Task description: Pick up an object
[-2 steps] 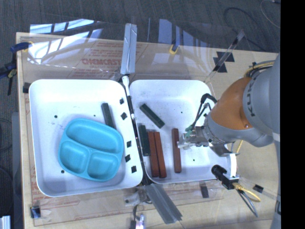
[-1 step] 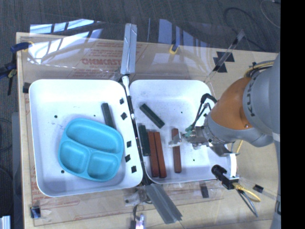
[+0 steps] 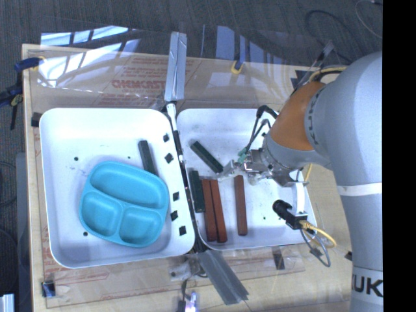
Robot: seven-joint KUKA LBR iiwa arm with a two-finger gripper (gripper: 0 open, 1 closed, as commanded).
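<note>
The gripper hangs low in the right bin, just above the brown sticks. I cannot tell how it is set. A blue tray lies in the left bin.

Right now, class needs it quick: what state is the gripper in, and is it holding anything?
Two-finger gripper: over the right white bin, above the brown sticks; open or closed cannot be told.
</note>
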